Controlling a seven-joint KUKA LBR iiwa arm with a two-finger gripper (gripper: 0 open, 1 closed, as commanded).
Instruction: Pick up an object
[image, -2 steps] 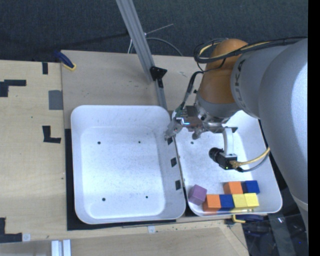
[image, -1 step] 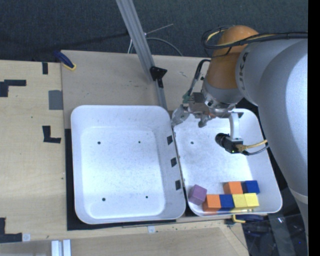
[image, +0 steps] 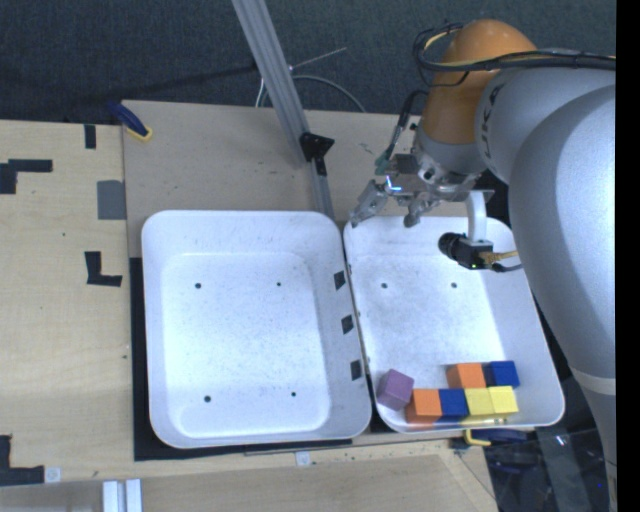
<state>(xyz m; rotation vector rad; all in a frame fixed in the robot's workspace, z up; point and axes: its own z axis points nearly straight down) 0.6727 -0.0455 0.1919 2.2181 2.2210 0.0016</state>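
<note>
Pincer (image: 388, 212) hangs open above right bin (image: 530, 330).

1. Two bins sit side by side on the worktop (image: 60, 330): the left bin (image: 240, 420) and the right bin (image: 530, 330), rims touching.
2. A cluster of blocks (image: 465, 392) lies in the right bin's near corner.
3. The end effector (image: 392, 212) hangs over the right bin's far left corner.
4. A slanted rail (image: 285, 95) stands behind the bins.

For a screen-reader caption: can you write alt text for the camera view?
A grey robot arm's gripper hovers with open fingers over the far edge of the right white bin, holding nothing. Purple, orange, blue and yellow blocks cluster in that bin's near corner; the left white bin sits alongside.
</note>
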